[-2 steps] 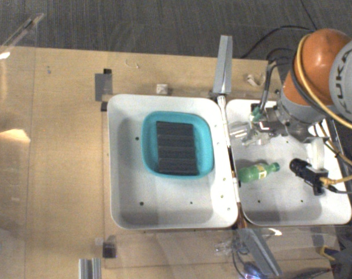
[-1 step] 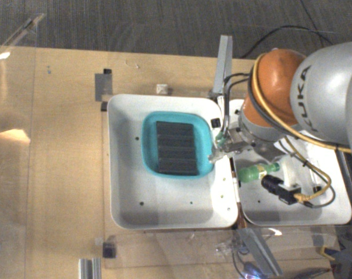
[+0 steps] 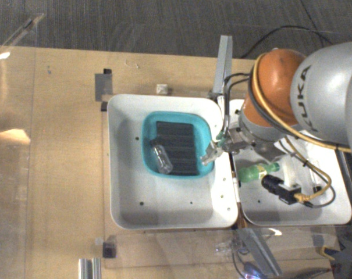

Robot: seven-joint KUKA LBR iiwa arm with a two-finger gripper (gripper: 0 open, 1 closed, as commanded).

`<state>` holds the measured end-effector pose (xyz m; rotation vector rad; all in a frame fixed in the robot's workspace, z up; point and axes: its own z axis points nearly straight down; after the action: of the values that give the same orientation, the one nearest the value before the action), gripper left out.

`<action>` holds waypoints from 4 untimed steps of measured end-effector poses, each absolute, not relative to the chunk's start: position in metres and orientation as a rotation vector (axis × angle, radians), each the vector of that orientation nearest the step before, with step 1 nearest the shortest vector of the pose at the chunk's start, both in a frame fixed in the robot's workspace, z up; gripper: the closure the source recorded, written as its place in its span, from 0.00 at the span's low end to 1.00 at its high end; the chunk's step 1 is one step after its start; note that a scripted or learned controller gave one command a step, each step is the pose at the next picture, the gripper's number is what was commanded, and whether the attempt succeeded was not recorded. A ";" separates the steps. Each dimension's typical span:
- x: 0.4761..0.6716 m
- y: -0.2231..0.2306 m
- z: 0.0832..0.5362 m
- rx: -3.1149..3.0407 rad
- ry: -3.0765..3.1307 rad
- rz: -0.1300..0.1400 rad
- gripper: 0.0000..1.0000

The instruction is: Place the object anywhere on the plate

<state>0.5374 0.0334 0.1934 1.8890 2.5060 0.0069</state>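
Camera view, oblique from above. Left bin (image 3: 164, 209), centre of frame, holds a teal plate (image 3: 146, 139) with a dark ridged insert (image 3: 180, 141). A small clear object (image 3: 162, 157) lies tilted on the insert, toward the plate's lower left. The gripper (image 3: 212, 154) sits at the plate's right rim, well apart from the clear object; whether it is open or closed cannot be told. The grey arm (image 3: 330, 92) enters from the right of the frame. A green object (image 3: 252, 174) lies in the right bin (image 3: 280, 215), near that bin's left wall.
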 end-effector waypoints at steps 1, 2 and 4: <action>0.599 -0.029 0.185 2.073 2.356 0.004 0.00; 0.569 0.003 0.240 2.084 2.344 0.008 0.00; 0.532 -0.041 0.437 2.552 1.824 0.009 0.00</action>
<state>0.5315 -0.0408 0.4366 2.5522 1.8238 0.0086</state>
